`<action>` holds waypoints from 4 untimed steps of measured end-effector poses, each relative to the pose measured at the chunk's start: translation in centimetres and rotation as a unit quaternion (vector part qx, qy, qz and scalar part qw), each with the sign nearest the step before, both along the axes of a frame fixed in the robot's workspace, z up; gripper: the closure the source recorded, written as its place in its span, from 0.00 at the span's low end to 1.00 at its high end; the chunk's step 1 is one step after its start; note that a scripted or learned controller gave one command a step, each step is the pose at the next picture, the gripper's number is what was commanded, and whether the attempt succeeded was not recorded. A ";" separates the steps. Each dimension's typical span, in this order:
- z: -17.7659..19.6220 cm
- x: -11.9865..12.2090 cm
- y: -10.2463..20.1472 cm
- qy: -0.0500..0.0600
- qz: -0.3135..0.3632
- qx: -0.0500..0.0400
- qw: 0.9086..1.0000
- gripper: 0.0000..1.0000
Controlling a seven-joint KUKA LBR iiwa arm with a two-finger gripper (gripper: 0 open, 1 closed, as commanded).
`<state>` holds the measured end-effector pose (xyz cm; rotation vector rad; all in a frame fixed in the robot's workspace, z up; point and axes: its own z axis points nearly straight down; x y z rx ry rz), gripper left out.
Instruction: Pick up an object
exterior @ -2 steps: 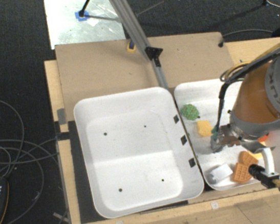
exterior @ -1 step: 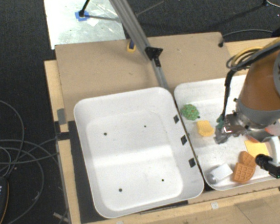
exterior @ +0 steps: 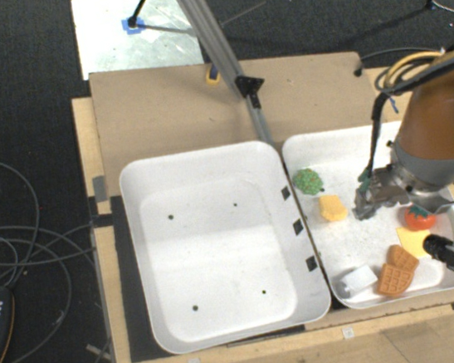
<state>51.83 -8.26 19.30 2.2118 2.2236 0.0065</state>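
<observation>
Two white bins side by side on the bench: the left bin [exterior: 219,245] and the right bin [exterior: 336,148], where all the action is. The arm [exterior: 441,125], with its orange band, comes in from the right and hangs over the right bin, and the gripper [exterior: 364,202] is down low over the bin floor.

Counting the pieces in that right bin, six in all. One green broccoli-like piece [exterior: 308,180], up and to the left of the gripper, near but apart from it. One yellow block [exterior: 332,208], just left of the gripper, very close, and from this angle I cannot tell whether they touch. One red tomato-like piece [exterior: 418,217], to the right of the gripper and a little nearer the camera, partly tucked under the wrist. One yellow wedge [exterior: 409,239], just below that red piece. One orange waffle-like piece [exterior: 395,271], well toward the camera from the gripper, at the bin's near edge. One white block [exterior: 356,280], beside the waffle on its left, also well below the gripper.

Is the gripper spread or clenched? The tips are dark and small against the bin, so I cannot tell, and nothing can be seen between them
</observation>
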 end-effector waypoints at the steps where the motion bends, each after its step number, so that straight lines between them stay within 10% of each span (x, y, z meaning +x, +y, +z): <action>1: 4.0 0.2 0.0 0.000 0.000 0.000 1.000 1.00; 4: 5.1 7.7 15.4 0.001 0.003 0.002 1.000 1.00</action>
